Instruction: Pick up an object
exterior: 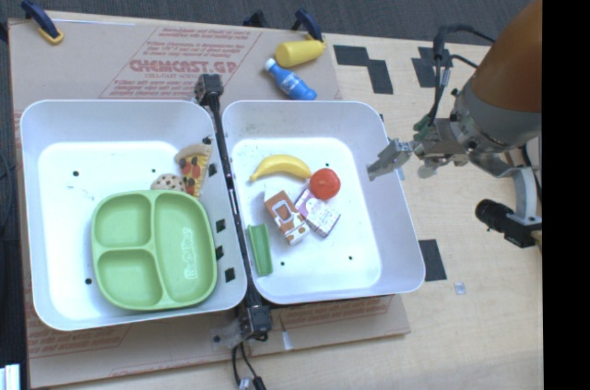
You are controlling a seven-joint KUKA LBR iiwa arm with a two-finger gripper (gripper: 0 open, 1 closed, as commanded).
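The right bin (392, 231) holds a yellow banana (281, 166), a red tomato (324, 183), a brown carton (286, 216), a white and pink carton (321, 216) and a green stick (259, 249) against its left wall. My gripper (389, 159) hangs over the bin's right rim, level with the banana and to the right of the tomato. It touches none of the objects and nothing shows in its grasp.
The left bin (37, 195) holds a green divided plate (154, 248), a pizza slice (193, 167) and a cookie (167, 183). Behind the bins a yellow toy (298, 53) and a blue bottle (291, 81) lie on the bench. A black clamp (209, 88) sits between the bins.
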